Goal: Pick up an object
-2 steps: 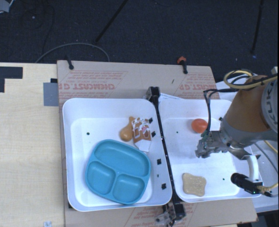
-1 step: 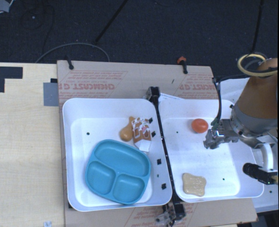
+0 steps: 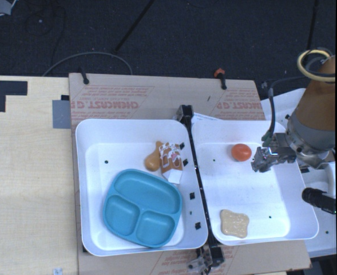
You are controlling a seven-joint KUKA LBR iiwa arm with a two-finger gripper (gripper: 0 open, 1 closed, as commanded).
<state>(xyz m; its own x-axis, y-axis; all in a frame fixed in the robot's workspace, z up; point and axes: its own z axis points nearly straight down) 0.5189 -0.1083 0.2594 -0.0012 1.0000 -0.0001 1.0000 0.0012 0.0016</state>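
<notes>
Pincer (image 3: 262, 160) hangs over right bin (image 3: 305, 222), just right of red-orange ball (image 3: 241, 152), not touching it; you cannot tell its opening (blurred). Beige flat piece (image 3: 234, 223) lies nearer you than ball, well apart. Left of ball, in left bin (image 3: 85, 153): brown toy (image 3: 165, 157), blue divided plate (image 3: 142, 207).

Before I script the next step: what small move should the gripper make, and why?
Probably a short move left and down toward the red ball. The gripper sits just right of it in the right bin, nothing shows between them, and the beige piece lies farther away.
</notes>
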